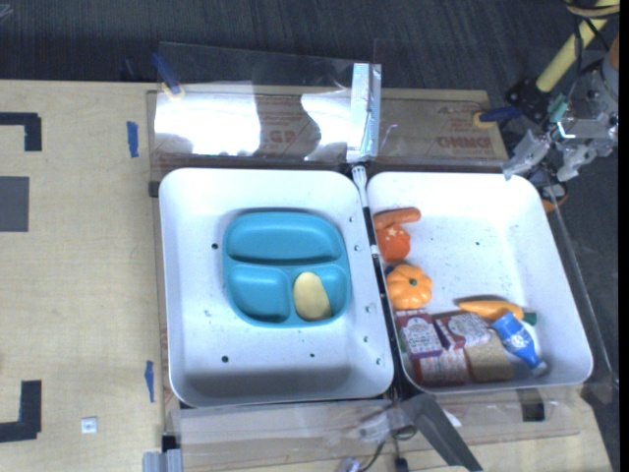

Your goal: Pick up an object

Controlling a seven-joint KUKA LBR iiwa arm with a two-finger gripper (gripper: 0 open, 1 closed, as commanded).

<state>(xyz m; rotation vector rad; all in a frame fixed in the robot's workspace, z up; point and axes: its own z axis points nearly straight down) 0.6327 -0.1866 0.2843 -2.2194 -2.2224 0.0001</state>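
The right bin (491, 214) holds several items along its left and front sides. An orange sausage-shaped piece (398, 216) lies above a red-orange pepper (393, 243), with a small orange pumpkin (408, 286) below them. A carrot (488, 309), a blue bottle (517, 342) and a red-and-brown packet (444, 348) sit at the front. A yellow oval object (312, 295) rests in the blue divided tray (280, 244) in the left bin (187, 264). My gripper (550, 165) hovers over the right bin's far right corner, away from all the items.
A clear plastic sheet (265, 116) and a metal bracket (362, 116) stand behind the bins. Yellow and black cables (580, 28) hang at the top right. The bench's wooden top (69, 293) spreads out to the left.
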